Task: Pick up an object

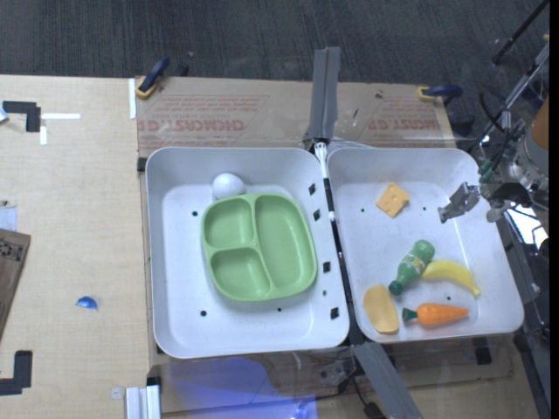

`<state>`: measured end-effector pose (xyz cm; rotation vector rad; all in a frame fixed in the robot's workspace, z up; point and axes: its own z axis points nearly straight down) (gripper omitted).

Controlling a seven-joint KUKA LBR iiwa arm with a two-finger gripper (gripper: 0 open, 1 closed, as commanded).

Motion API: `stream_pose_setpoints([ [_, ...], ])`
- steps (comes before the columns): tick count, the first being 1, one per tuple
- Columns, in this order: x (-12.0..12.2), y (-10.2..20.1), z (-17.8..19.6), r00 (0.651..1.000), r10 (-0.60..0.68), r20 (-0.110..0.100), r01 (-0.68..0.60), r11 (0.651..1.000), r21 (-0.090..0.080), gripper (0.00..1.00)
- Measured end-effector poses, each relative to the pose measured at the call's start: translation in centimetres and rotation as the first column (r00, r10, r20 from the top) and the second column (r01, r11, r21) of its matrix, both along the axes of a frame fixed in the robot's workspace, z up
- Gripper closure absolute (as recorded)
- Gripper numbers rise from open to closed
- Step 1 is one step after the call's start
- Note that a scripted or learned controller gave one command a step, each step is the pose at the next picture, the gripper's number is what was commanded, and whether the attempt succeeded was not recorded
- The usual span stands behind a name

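Hovering gripper (458, 204) above right bin (498, 317), cardboard (223, 116) lettering mirrored, seemingly unreadable

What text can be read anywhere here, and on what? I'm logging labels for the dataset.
Red print on the brown cardboard sheet behind the bins: two lines, mirrored or upside down, too blurred to read.
Bottle, divided plate, other items: no legible text.
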<state>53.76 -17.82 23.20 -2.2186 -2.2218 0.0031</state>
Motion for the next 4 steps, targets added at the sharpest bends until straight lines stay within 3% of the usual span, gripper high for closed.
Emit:
stream_pose_setpoints([
  [1,-4.2,1.8,-14.0,0.987,0.161,0.003,-0.161,0.987,0.0,0.0],
  [2,-4.2,1.6,-13.2,0.988,0.157,0.002,-0.157,0.988,0.0,1.0],
  [3,4.6,11.4,-4.1,1.0,-0.032,0.0,0.032,1.0,-0.001,1.0],
  [4,11.1,9.7,-4.1,0.991,-0.137,0.0,0.137,0.991,-0.002,1.0],
])
